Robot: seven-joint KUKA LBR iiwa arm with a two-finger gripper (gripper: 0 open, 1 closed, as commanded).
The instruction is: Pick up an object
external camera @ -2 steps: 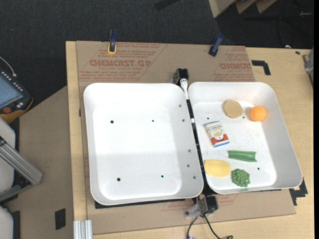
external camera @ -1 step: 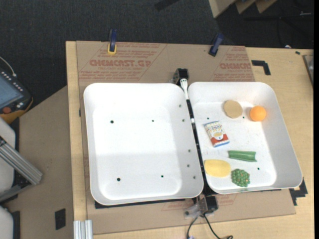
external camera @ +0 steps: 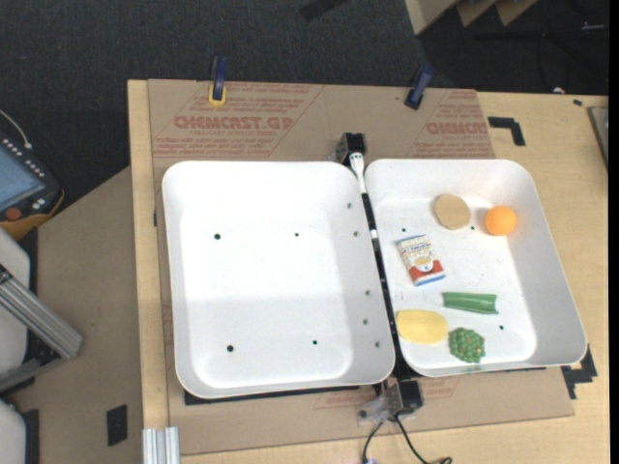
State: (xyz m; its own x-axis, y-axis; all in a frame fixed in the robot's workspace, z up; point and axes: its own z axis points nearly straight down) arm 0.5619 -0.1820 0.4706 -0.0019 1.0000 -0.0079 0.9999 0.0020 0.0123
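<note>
arm clear of the bench (external camera: 145, 259)

Two bins stand side by side on a board (external camera: 290, 104): the left bin (external camera: 193, 259) and the right bin (external camera: 542, 259), with their inner edges touching. In the right bin, a biscuit (external camera: 451, 211) lies just left of an orange (external camera: 500, 220) at the back. A carton (external camera: 420, 259) lies in the middle. Nearer the front, a pod (external camera: 470, 303) lies above a lemon (external camera: 423, 327) and broccoli (external camera: 466, 345), which are side by side.
</note>
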